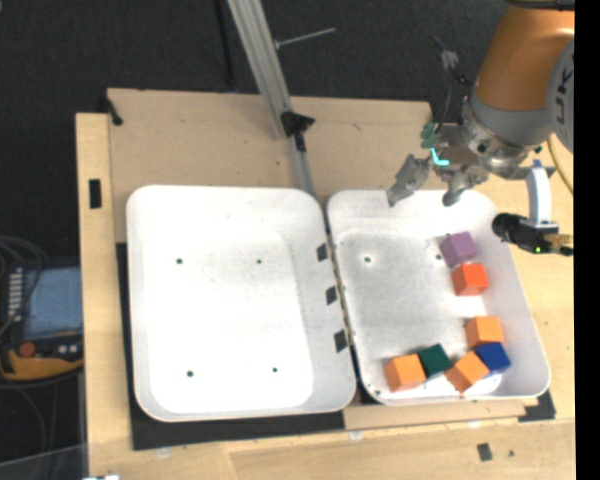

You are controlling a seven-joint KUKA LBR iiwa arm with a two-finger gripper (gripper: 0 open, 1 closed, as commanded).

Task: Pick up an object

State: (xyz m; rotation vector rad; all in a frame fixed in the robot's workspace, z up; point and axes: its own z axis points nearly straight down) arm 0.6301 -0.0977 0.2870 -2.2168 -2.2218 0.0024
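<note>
Open claw [426,189] hangs above right bin [380,298], holding nothing

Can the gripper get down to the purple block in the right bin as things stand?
Probably yes. The gripper hangs open over the right bin's far end, and the purple block lies just nearer the camera with its top uncovered. Only the orange-red block sits close beside it.

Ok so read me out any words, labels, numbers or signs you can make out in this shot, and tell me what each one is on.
No text can be read here.
Arm housing: dark marks at its right edge, cut off, unreadable.
Device with a bluish screen left of the bench: too blurred to read.
Blocks such as the purple block and red block: plain faces, no lettering.
White bins: only dark dots, no writing.
</note>
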